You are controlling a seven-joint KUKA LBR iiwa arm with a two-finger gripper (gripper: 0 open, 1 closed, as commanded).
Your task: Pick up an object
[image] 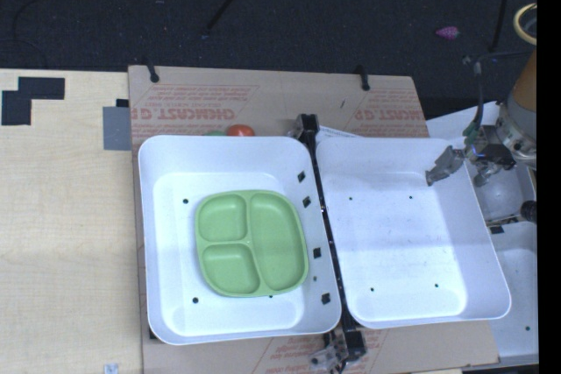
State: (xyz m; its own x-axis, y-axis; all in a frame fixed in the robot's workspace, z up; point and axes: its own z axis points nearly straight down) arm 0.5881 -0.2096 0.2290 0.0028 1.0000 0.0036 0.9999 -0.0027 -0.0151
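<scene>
A light green divided plate [252,242] with three compartments lies flat in the left white bin [166,188]. My gripper [462,168] hangs over the right rim of the right white bin [412,276], far from the plate. Its fingers stand apart, open, with nothing between them. The arm's wrist, with its orange band, enters at the upper right edge of the view.
A small red object [240,131] and a bit of green [215,133] peek out behind the left bin's back wall, on the cardboard sheet [263,101]. A black divider [320,223] with clips runs between the two bins. Cables lie on the dark floor behind.
</scene>
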